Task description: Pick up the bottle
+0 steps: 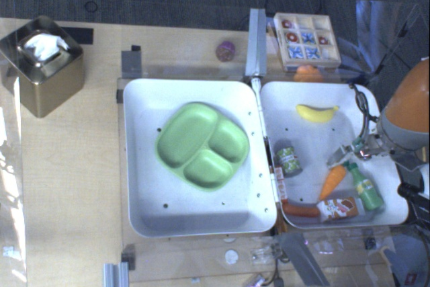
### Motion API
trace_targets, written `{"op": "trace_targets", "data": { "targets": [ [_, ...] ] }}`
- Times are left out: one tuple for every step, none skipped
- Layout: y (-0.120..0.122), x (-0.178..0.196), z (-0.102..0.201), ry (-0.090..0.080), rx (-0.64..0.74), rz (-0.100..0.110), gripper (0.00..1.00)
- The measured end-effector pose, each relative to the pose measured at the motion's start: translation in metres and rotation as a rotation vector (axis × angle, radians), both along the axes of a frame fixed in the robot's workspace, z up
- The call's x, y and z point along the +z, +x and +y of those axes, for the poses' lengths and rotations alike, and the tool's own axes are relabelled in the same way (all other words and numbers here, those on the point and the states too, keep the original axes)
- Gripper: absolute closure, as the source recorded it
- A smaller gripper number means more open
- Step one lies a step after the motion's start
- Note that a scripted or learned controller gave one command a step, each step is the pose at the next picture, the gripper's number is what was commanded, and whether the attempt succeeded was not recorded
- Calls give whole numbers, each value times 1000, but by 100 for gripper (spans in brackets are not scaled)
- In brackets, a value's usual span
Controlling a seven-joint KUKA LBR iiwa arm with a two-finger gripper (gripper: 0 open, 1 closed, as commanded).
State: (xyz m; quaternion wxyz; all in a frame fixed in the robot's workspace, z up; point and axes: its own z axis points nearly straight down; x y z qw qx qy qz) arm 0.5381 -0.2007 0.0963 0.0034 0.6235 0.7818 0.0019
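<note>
Though near fingers (344, 156), bottle (366, 189) apart.

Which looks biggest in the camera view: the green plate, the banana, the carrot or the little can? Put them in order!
1. Green plate, by far the biggest.
2. Banana and carrot look about the same, so I won't rank them.
3. Little can, smallest.

I see the arm (411, 119): broad rounded orange band, grey collar under it, dark link below. A thin black cable loops along the wrist toward the gripper (342, 156), which is small, silvery metal with a red speck beside it.
</note>
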Motion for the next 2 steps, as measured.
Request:
{"op": "trace_targets", "data": {
  "targets": [
    [-48,-5,-4,0,-14,-3,0],
    [-49,24,-5,-1,-45,-2,0]
  ]
}}
